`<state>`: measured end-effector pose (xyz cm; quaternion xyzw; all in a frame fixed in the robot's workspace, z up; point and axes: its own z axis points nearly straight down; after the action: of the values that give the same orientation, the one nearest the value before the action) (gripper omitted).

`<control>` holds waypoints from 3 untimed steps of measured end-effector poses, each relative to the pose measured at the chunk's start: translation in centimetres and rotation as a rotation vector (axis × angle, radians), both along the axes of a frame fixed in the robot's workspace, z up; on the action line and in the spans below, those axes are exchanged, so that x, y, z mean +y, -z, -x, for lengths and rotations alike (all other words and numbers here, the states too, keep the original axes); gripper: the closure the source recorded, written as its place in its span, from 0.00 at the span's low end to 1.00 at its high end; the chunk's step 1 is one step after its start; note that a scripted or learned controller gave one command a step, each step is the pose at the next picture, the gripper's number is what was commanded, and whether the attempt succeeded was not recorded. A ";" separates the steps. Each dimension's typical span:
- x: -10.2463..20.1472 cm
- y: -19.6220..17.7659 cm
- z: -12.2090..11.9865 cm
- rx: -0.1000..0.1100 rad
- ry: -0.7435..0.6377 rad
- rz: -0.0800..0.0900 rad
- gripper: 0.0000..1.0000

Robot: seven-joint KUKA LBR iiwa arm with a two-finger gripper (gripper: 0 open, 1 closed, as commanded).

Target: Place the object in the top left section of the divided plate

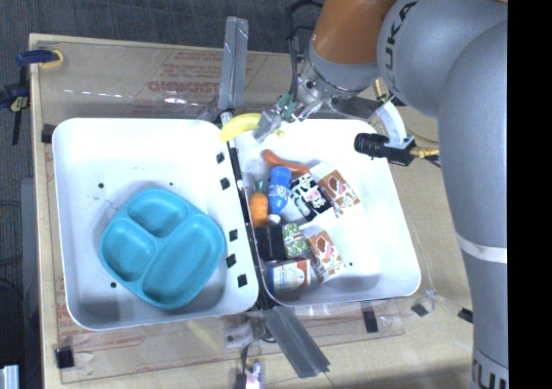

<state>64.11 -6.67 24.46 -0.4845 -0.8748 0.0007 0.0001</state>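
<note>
Since the end effector (pixel 274 120) sits over the banana (pixel 236 126), grip indeterminate; plate (pixel 162 247) awaits, apart.

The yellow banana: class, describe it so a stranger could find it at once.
Start at the right white bin, crowded with small items. Go to its upper left corner, by the divider between the bins. The curved yellow banana lies there on the rim, the sole all-yellow thing, apart from the cartons and bottles below.
</note>
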 end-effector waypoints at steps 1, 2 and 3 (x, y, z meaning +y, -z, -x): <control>1.7 4.5 1.0 0.002 -0.057 -0.001 1.00; 1.7 4.5 1.0 0.002 -0.057 0.000 0.00; 6.5 1.8 -0.3 0.001 -0.022 0.000 0.00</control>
<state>64.45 -0.20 22.63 -0.4749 -0.8800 0.0011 0.0007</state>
